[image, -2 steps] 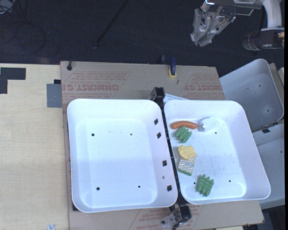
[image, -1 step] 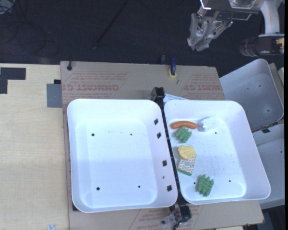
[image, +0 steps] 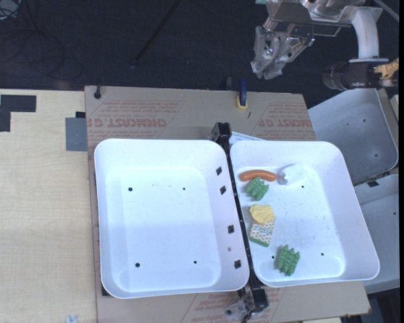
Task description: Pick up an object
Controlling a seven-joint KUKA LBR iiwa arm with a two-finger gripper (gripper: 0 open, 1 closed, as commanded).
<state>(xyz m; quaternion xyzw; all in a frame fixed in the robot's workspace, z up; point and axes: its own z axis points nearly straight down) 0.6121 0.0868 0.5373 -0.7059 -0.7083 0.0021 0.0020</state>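
gripper (image: 268, 64) far above bins | finger state unclear | sausage (image: 257, 175) in right bin (image: 337, 207), well apart

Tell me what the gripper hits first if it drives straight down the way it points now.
Probably the cardboard sheet behind the right bin, not the toys. The gripper hangs high and depth is unclear from this slant, so that is a guess.

Robot lab: arm (image: 363, 25), bench bins (image: 161, 281).
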